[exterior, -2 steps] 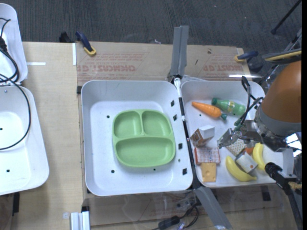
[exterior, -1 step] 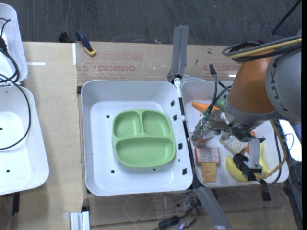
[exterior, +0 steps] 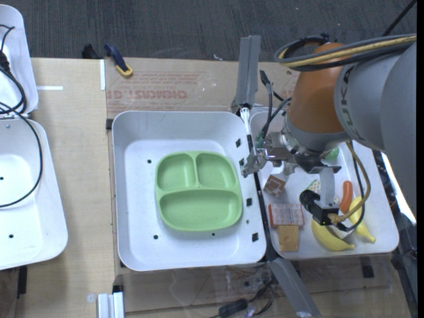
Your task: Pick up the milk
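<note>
Grey arm [exterior: 358, 85] bent low over right bin [exterior: 387, 234], wrist down.

Divided green plate [exterior: 199, 192]: smooth matt plastic. White bins [exterior: 132, 177]: smooth plastic, slight sheen. Bench top [exterior: 73, 85]: pale wood, matt. Arm's orange band [exterior: 318, 105]: glossy. Banana [exterior: 334, 237]: smooth, waxy-looking skin.

The arm [exterior: 344, 98] hides much of the right bin [exterior: 387, 234]
</note>
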You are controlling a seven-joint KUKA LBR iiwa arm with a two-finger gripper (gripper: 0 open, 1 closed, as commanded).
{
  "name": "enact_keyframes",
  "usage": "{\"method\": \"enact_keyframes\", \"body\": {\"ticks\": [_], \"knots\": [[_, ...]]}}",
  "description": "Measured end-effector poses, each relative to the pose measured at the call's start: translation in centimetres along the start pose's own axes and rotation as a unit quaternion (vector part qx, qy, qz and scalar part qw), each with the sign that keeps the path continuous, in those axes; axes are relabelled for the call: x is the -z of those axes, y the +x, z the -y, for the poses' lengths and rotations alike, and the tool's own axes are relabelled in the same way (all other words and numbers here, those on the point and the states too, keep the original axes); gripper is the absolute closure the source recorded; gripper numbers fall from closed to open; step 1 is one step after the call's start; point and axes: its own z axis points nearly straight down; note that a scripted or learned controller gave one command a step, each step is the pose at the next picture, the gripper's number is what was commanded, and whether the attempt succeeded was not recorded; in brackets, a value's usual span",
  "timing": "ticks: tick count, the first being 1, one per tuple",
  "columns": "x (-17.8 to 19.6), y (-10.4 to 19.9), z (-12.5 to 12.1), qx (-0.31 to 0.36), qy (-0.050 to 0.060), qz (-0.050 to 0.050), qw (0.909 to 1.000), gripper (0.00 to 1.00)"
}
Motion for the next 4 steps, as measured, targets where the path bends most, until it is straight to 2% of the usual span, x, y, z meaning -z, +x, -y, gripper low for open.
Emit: {"method": "enact_keyframes", "body": {"ticks": [1,2,3,4], "knots": [[-0.2,-5.3,5.2,-0.010,0.000,0.000,0.9999,0.00],[0.6,-5.4,5.2,-0.011,0.001,0.000,0.9999,1.00],[4.4,0.7,6.5,0.071,-0.001,0.000,0.9975,1.00],[7.9,0.8,6.4,0.301,-0.002,0.000,0.9537,1.00]]}}
